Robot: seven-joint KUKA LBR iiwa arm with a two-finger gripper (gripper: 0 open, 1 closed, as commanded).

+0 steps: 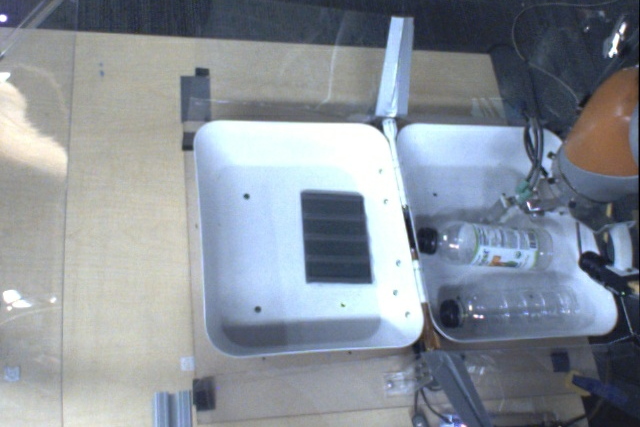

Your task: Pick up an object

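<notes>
Gripper [530, 197], state not clear, near right bin's [450, 150] far-right edge, just above two lying clear bottles [495, 245].

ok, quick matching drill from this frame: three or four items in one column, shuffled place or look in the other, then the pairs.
Items
1. labelled bottle
2. clear bottle
3. dark ridged pad
4. orange band

Descriptions
A. middle of the left bin
B. on the arm, at the frame's right edge
C. lying in the right bin, white and green label
D. along the right bin's near wall, no label

Pairs: 1-C, 2-D, 3-A, 4-B
</notes>
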